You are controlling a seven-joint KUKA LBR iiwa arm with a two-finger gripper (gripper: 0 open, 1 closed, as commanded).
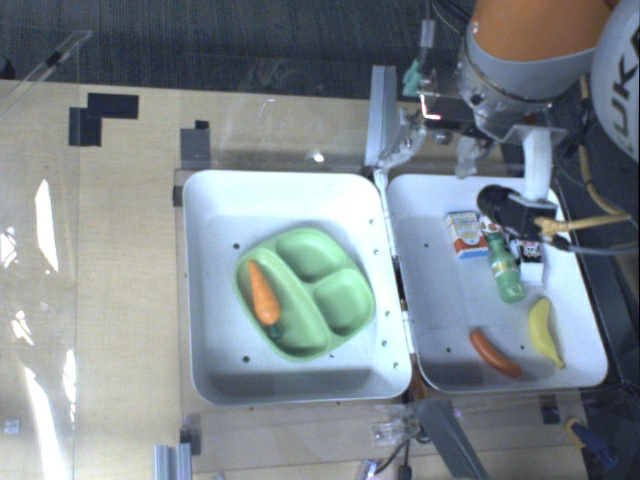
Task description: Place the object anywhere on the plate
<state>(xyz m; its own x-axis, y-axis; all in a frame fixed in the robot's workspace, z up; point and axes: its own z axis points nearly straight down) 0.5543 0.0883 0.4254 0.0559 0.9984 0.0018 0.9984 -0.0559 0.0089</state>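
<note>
We see a smooth, glossy green plate [340, 298] with rounded corners and three moulded compartments, set at a slant in the middle of the left bin [215, 368], a shallow white tray with softly curved walls. The carrot [263, 293], a tapered orange piece with a matte skin, lies in the plate's long left compartment, and the two right compartments are bare. White floor rings the plate on every side, widest towards the near and left walls. In the right bin [430, 298] we find a small boxy carton [463, 235], a slim green bottle [507, 270] lying just beside it, a curved yellow banana [543, 333] by the right wall and a reddish sausage [495, 353] near the front wall; the bin's left half is open floor. The gripper [478, 140] hangs over the far rim of the right bin beneath the orange-banded arm [530, 18], and we cannot tell whether it is wide or narrow.
</note>
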